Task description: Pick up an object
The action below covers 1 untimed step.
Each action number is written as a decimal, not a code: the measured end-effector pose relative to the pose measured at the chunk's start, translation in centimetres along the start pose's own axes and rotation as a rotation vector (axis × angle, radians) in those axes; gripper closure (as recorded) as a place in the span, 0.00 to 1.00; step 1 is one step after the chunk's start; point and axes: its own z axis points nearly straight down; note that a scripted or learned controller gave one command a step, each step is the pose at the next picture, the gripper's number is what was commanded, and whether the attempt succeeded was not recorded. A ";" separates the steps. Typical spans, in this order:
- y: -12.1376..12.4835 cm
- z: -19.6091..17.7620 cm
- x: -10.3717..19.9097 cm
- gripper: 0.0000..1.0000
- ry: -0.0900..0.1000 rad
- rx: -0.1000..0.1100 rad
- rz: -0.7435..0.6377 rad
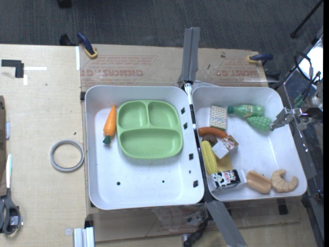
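The right bin holds several toy foods. A green bottle and a knobbly green vegetable lie at its back right. Further left are a cracker, a sausage, a yellow corn cob, a small carton and a cow-patterned box. A bread roll and a croissant rest near the front right corner. My gripper hangs by the bin's right wall, just right of the knobbly green vegetable, with nothing visibly held.
The left bin carries a green divided plate and an orange carrot. On the bench to the left lie a grey ring and scissors. A metal divider stands between the bins.
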 end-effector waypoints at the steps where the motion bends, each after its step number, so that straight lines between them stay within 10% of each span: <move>1: 4.8 5.9 -0.4 0.00 -0.001 -0.002 0.010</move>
